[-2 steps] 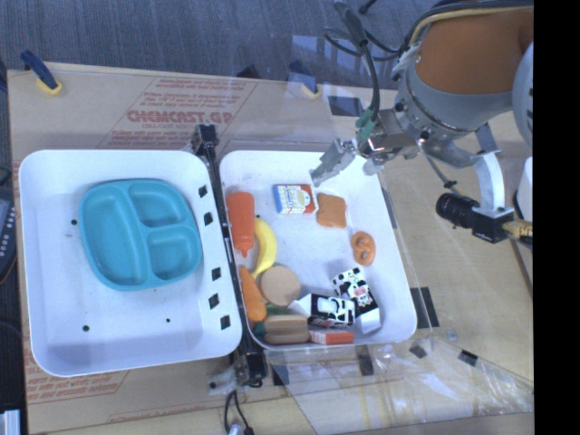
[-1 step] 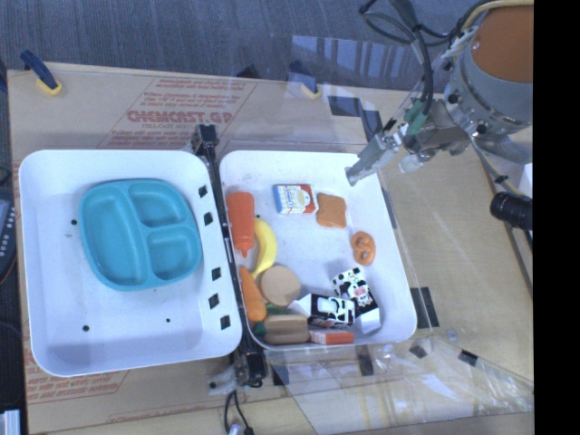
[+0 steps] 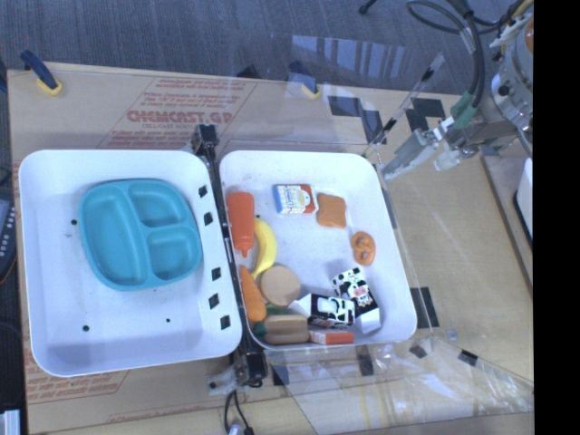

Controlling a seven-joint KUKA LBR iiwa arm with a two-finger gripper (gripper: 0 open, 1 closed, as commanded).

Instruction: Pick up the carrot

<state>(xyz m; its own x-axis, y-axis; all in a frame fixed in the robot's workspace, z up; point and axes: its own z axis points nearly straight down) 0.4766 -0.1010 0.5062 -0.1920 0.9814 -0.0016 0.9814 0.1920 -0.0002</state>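
The carrot [image 3: 253,295] is a short orange tapered piece. It lies along the left wall of the right bin [image 3: 385,208], between a banana [image 3: 265,246] and a brown bread piece [image 3: 286,328]. A round tan disc [image 3: 280,285] touches its right side. My gripper [image 3: 393,165] hangs above the right bin's far right corner, outside the rim and pointing down-left. It is well away from the carrot, with nothing held in it.
The right bin also holds an orange-red bottle shape [image 3: 240,219], a small milk carton [image 3: 293,198], an orange-brown piece [image 3: 332,210], a small orange item [image 3: 362,246] and cow-patterned cartons [image 3: 348,298]. A blue divided plate [image 3: 140,233] sits in the left bin [image 3: 54,333].
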